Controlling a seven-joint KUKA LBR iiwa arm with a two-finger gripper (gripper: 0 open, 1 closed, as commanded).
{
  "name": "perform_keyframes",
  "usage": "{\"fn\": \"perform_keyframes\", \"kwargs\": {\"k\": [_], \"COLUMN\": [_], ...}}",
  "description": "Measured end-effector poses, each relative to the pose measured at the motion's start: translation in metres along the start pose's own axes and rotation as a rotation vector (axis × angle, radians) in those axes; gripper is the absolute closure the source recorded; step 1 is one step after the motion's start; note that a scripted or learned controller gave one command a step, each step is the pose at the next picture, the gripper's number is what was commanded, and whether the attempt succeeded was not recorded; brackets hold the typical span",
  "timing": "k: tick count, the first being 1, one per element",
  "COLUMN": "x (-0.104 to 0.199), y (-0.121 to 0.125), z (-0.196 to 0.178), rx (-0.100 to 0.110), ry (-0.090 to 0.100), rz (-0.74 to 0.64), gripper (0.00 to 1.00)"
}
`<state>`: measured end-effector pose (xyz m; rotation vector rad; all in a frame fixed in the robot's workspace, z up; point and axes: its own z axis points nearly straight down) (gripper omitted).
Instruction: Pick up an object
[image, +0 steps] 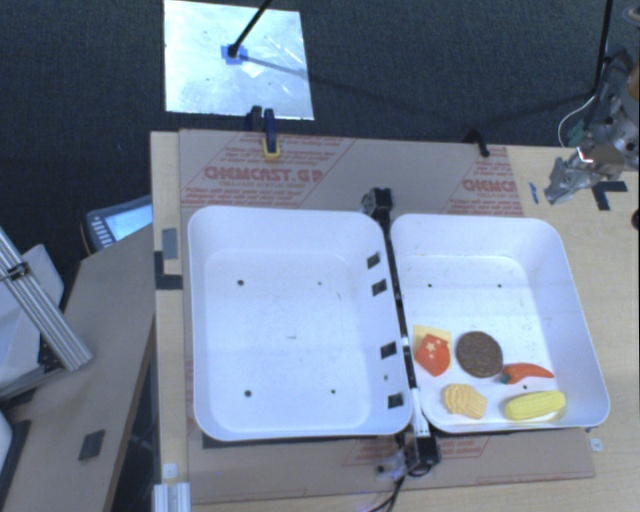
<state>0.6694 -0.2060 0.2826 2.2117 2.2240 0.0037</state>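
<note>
While five toy food pieces sit grouped in the right bin (560, 262) toward its 5 o'clock corner, none is lifted. A round brown patty (479, 353) lies at the cluster's centre; a yellow-and-red wedge (432, 350) sits just beside it at 9 o'clock, a red chili pepper (526, 373) at 4 o'clock, a yellow waffle-like piece (465, 401) at 7 o'clock, and a yellow corn cob (535, 405) at 5 o'clock. The left bin (290, 320) adjoins at 9 o'clock. Well apart, past the right bin's 1 o'clock corner, the gripper (562, 185) hangs over the bench, carrying nothing I can make out; how its jaws stand, I cannot tell
</note>
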Motion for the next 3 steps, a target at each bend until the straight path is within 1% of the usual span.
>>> {"fn": "perform_keyframes", "kwargs": {"k": [3], "x": [0.0004], "y": [-0.0001], "z": [0.0142], "rx": [0.002], "ry": [0.0], "rz": [0.0], "gripper": [1.0]}}
